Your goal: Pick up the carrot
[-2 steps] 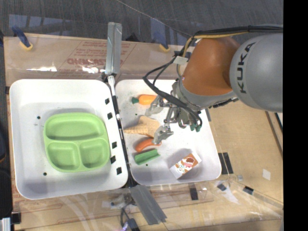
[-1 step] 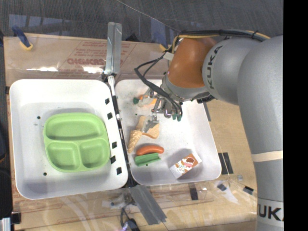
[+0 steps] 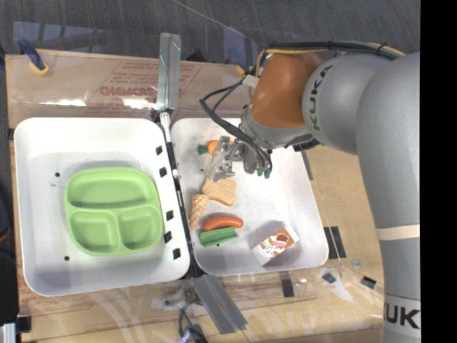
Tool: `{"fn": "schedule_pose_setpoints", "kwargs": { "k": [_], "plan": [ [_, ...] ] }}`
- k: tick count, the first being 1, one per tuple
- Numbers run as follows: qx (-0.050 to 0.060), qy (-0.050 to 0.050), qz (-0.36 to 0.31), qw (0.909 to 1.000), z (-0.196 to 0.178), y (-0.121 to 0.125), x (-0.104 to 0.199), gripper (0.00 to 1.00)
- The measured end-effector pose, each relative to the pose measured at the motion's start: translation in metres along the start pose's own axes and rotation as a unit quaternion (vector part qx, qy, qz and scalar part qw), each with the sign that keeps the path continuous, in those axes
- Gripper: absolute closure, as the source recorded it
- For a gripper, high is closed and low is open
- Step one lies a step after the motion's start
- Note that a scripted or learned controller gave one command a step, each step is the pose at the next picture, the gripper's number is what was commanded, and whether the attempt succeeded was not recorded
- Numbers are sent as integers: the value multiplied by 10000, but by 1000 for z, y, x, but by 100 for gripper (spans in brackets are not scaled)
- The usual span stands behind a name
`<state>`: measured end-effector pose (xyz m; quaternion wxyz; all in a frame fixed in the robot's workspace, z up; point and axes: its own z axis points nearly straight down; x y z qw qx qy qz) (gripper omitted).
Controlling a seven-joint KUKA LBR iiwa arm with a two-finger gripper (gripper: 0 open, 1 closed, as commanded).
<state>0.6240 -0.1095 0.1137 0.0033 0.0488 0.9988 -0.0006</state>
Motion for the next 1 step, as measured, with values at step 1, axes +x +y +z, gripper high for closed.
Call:
{"fn": "schedule_pose_setpoints", "kwargs": {
  "k": [1],
  "plan": [
    [-6, -2, -1696, 9855, -81, 63, -24, 100]
  ]
}}
